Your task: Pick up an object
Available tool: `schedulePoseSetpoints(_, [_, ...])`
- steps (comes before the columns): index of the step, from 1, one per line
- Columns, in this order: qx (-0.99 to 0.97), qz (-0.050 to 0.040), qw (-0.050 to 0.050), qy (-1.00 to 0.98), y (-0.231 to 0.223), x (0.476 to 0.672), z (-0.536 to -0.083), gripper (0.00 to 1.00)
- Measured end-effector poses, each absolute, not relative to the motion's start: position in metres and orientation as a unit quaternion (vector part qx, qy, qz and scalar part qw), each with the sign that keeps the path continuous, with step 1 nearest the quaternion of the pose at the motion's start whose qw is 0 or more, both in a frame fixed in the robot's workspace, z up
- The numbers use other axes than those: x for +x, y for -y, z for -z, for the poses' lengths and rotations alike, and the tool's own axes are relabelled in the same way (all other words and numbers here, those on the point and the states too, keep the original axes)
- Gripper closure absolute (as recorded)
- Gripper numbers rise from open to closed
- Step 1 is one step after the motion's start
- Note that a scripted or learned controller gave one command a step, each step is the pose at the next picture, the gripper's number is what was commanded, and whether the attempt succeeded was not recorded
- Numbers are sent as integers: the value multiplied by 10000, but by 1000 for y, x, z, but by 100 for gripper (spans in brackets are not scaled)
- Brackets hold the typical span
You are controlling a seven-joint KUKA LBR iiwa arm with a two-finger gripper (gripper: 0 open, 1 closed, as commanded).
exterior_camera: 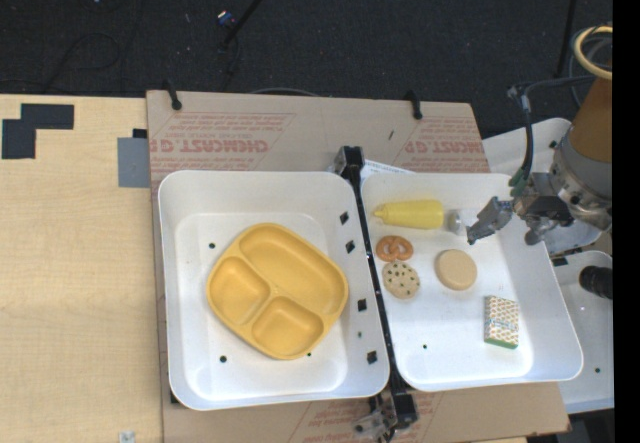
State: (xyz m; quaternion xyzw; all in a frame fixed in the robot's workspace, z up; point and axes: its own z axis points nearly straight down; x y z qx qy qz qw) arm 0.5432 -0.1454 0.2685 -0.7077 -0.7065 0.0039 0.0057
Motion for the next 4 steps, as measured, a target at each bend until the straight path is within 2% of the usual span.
schedulePoseSetpoints(1, [-7069, -10, 15, 7073, 145, 545, -274, 0])
schedulePoseSetpoints(2, [-7072, -23, 39, 7070, 142, 534, -220, 0])
schedulePoseSetpoints(4, [-7073, -22, 41, 7069, 153, 532, -114, 0])
